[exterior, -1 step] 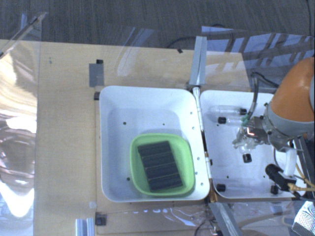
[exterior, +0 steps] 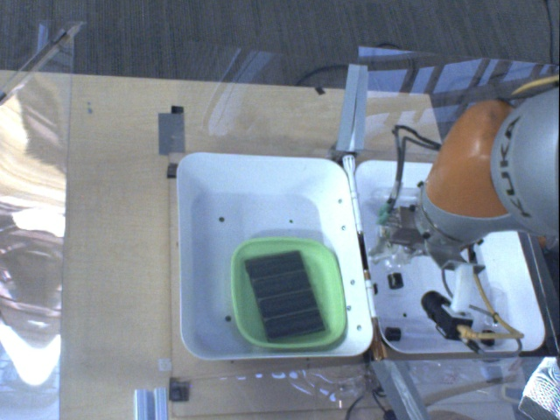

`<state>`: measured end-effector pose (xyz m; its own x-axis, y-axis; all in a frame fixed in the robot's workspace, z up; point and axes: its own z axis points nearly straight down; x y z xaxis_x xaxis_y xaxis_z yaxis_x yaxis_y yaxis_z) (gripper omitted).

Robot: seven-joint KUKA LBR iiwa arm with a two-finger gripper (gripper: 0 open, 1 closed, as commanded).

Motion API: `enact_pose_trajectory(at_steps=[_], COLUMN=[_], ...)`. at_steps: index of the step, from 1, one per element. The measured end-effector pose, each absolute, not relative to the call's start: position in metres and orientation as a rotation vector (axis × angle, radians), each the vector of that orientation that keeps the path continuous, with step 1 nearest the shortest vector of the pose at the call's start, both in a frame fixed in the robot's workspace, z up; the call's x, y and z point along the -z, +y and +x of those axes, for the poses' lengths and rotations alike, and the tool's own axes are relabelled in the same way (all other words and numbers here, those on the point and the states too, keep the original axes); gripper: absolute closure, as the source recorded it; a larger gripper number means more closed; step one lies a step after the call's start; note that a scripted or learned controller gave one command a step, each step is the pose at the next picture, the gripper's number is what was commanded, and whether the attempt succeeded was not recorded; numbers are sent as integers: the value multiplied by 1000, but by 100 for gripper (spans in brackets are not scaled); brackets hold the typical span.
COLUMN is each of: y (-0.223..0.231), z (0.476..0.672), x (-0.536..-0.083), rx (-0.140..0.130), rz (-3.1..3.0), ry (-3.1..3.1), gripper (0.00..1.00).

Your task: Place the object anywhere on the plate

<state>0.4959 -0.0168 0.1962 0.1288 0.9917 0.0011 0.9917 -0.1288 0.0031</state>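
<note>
The arm [exterior: 490, 169] is reaching in from the right and hanging over the right bin [exterior: 525, 322], its orange band and grey wrist covering most of that bin's upper half; the gripper [exterior: 395, 243] is sitting low over the bin's left side, close to the divider between the two bins, and whether it is open or closed I cannot tell, since the wrist and cables are masking it; the object [exterior: 282, 294], a dark ridged rectangular block, is lying flat on the green plate [exterior: 331, 274], slightly turned against the plate's edges; the plate is resting in the lower right part of the left bin [exterior: 206, 234], near the wall shared with the right bin; the wooden bench [exterior: 114, 261] is carrying both bins
</note>
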Motion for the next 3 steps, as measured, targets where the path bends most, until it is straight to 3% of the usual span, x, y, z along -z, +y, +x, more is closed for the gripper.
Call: enact_pose_trajectory(at_steps=[1, 2, 3], y=[-2, 11, 39], z=[501, 511, 495], x=[-206, -184, -184], rx=[-3, -4, -5], rz=[2221, 2132, 1993], ry=[2219, 2305, 2426], gripper=[100, 100, 100])
